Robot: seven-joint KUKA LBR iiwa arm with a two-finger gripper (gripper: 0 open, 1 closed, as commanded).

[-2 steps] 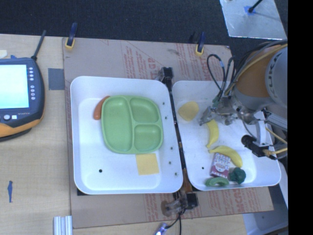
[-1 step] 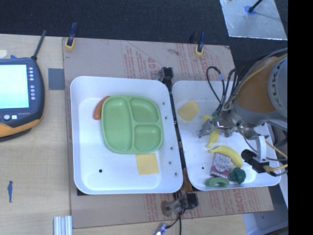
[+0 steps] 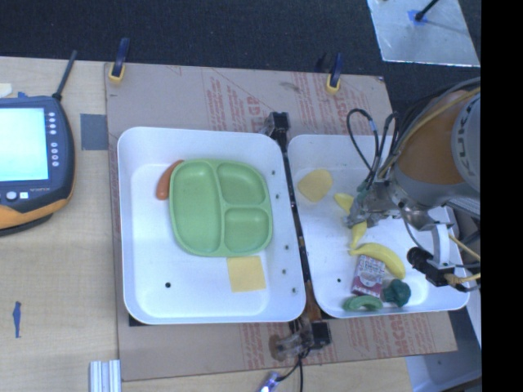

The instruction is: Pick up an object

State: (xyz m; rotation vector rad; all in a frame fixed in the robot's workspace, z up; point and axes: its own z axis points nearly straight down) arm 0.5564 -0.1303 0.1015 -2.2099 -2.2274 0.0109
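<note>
Over the right bin (image 3: 327, 300) I see the gripper (image 3: 359, 216) low among the objects, but I cannot tell its state. Just below it lies a banana (image 3: 381, 256), with a red packet (image 3: 368, 277), a green ring (image 3: 362, 303) and a dark green piece (image 3: 398, 292) near the front edge. On the left bin (image 3: 147, 292) rest a green tray (image 3: 221, 207) and a yellow square (image 3: 246, 273).

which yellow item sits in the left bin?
The flat yellow square, lying just below the green divided plate. The pale yellow round piece and the banana are both in the right bin.
</note>
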